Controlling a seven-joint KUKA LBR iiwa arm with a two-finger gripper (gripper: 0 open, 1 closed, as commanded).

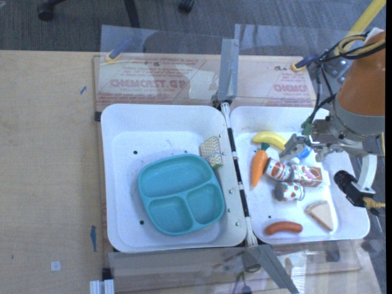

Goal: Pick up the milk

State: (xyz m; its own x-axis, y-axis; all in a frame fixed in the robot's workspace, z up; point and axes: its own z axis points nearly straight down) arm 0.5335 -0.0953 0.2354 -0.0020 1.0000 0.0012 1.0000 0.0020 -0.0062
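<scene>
The milk (301, 156) is a small white carton with a blue top, lying in the right bin (352, 225) just right of the banana. My gripper (304, 148) hangs directly over it, low in the bin and open. One finger (291, 146) stands on the carton's left side and the other on its right. The wrist hides much of the carton, and I cannot tell whether the fingers touch it.
Around the milk lie a banana (269, 139), a carrot (258, 167), a red-and-white can (277, 169), a red-and-white pack (308, 175), a grey-red item (288, 192), a bread slice (321, 215) and a sausage (283, 228). The left bin (116, 164) holds a teal divided plate (179, 193) and a patterned item (212, 150).
</scene>
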